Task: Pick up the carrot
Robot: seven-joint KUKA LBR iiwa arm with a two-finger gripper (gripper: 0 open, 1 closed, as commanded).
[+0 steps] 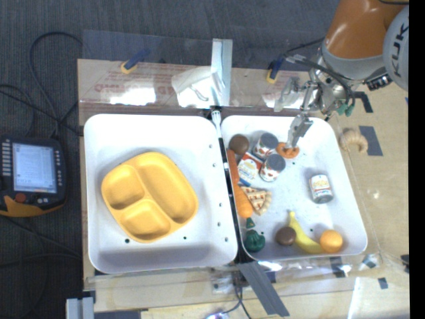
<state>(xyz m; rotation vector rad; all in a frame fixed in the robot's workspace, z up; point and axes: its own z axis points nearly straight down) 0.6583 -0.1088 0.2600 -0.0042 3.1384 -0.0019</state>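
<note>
The carrot (238, 186) is long and orange. It lies along the left wall of the right bin (345, 178), its top end near a brown ball (239, 143) and its lower end by a pizza slice (256, 199). My gripper (296, 135) hangs over the bin's back middle, well to the right of the carrot. It points down at a small orange piece (290, 151), and nothing is visibly held in it.
Two cans (268, 143) (273, 168) and a packet (248, 170) crowd the carrot's right side. Another can (321, 187), a banana (303, 235), an orange (331, 240), a brown fruit (285, 236) and a green piece (254, 240) lie nearer the front. The left bin (99, 131) holds a yellow divided tray (149, 195).
</note>
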